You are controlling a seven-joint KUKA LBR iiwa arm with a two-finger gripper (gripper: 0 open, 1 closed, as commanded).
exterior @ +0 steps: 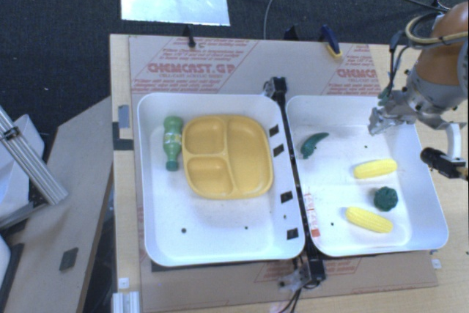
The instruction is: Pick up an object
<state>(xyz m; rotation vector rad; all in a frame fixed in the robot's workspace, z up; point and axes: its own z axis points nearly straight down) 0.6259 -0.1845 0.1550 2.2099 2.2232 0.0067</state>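
Observation:
The right bin [344, 245] holds a dark green pepper [314, 144], a yellow corn cob [375, 169], a second corn cob [368, 219] and a dark green broccoli piece [385, 198]. In the left bin [157, 231] a green bottle [172, 143] lies beside a yellow divided plate [226, 156]. My gripper [380, 119] hangs over the far right part of the right bin, above and behind the upper corn cob and to the right of the pepper. I see nothing held in it.
A black divider strip [289, 172] runs between the two bins. A blue clamp [331, 40] and cables sit at the bench's far edge. A black fitting [440, 159] juts in at the right bin's right rim. An aluminium frame [29, 165] stands at the left.

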